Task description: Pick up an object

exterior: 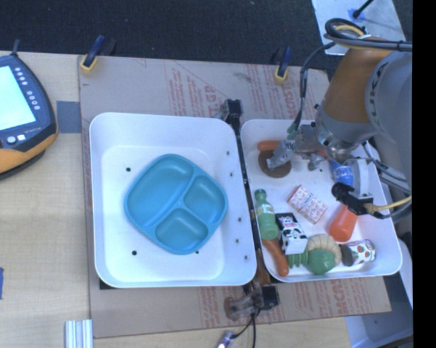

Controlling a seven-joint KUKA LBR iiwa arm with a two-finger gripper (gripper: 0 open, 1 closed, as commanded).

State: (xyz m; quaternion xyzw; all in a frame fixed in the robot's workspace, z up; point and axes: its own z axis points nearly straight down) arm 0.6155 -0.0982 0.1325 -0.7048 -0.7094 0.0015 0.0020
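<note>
My gripper (pixel 299 151) hangs low over the far left part of the right bin (pixel 389 263), under the arm's orange band (pixel 352 85). Just left of it lie a brown round piece (pixel 277 167) and a small orange piece (pixel 268 146); whether it touches either is unclear. Nothing can be seen held. Further toward the front of the bin lie a pink checked packet (pixel 307 204), a green bottle (pixel 264 216), a black-and-white carton (pixel 293 232), an orange cup (pixel 342 225) and a carrot-like stick (pixel 273 256).
A green round toy (pixel 321 261) and a white can (pixel 358 253) sit at the right bin's front. The left bin (pixel 109 259) holds a blue divided plate (pixel 176 203). A control tablet (pixel 11 118) rests on the bench at far left.
</note>
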